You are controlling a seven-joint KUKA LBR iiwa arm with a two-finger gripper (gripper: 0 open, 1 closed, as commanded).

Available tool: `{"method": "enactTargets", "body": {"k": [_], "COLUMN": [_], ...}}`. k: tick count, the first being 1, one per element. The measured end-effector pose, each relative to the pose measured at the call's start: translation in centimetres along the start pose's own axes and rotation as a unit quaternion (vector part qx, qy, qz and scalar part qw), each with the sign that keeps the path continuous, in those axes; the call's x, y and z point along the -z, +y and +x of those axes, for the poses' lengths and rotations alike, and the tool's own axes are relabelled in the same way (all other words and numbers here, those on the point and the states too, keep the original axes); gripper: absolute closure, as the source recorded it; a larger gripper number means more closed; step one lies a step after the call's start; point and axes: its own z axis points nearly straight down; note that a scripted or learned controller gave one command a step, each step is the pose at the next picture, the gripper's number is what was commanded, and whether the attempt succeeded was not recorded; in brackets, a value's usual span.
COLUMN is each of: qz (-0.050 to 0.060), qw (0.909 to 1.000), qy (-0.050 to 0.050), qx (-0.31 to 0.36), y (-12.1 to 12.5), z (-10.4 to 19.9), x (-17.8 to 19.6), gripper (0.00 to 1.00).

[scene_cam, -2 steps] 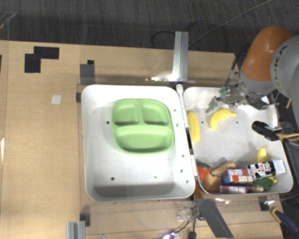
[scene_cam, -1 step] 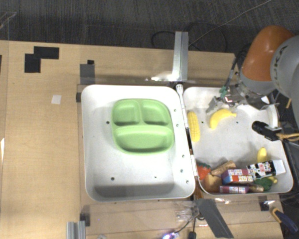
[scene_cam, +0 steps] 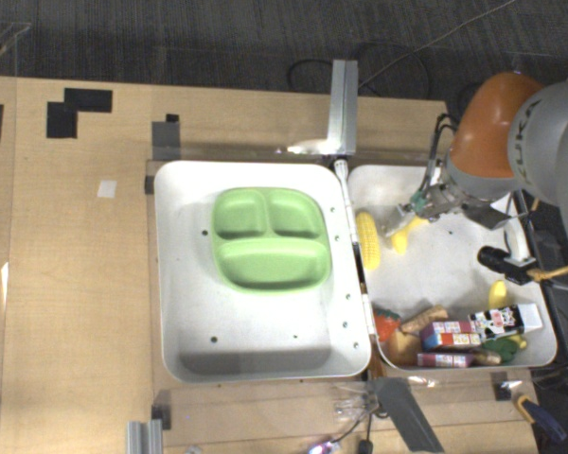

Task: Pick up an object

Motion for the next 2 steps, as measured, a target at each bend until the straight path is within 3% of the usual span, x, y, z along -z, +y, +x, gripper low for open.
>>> {"method": "enactTargets", "body": {"k": [1,2], "qz": [0.001,0.008], "qw": [1.0,0.9965], "qy": [0.001,0.005], "qx": [-0.001,-0.084], "y": [0.0,4.6], "z": [-0.1,4.4], "x": [1.2,12.1], "gripper": [1.0,1.0]}}
